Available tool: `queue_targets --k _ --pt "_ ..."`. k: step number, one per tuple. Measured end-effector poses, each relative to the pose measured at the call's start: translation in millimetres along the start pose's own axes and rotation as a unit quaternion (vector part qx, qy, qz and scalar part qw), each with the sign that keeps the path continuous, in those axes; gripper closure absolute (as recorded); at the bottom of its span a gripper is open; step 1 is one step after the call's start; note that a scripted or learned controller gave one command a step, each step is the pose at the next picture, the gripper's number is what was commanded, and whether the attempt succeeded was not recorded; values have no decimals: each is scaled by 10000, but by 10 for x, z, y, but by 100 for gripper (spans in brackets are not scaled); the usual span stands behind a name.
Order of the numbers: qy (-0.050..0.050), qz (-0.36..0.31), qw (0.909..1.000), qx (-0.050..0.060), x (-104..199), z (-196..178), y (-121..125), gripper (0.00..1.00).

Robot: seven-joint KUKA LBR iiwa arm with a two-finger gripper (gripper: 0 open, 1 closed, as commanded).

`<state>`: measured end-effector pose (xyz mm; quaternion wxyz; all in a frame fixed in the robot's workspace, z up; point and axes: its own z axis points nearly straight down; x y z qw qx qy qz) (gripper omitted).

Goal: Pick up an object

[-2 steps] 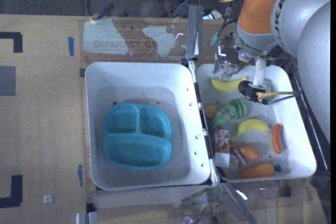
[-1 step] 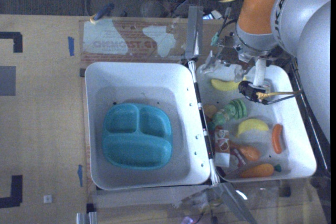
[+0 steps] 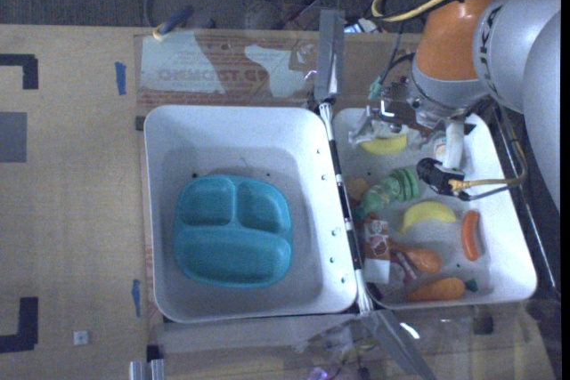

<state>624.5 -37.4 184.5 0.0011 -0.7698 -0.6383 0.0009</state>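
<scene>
My gripper hangs over the far end of the right bin, under the orange wrist band. Directly below it lies a yellow piece, partly hidden by the gripper body. Whether the two touch I cannot tell. Toward the front lie a green striped toy, a yellow banana-like piece, a red-orange sausage, an orange carrot, another orange piece and a red and white packet.
The left bin holds a teal divided plate. A grey ridge separates the bins. A black connector with a yellow cable hangs from the wrist over the right bin. The grey arm covers the upper right.
</scene>
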Motion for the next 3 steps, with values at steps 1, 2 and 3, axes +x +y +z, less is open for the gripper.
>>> queue_targets --k 1,2,3 --pt "1 547 9985 -6 -462 986 520 0" --pt "-10 540 9985 12 -458 890 514 100" --pt "0 875 9962 -23 -72 -218 448 100"
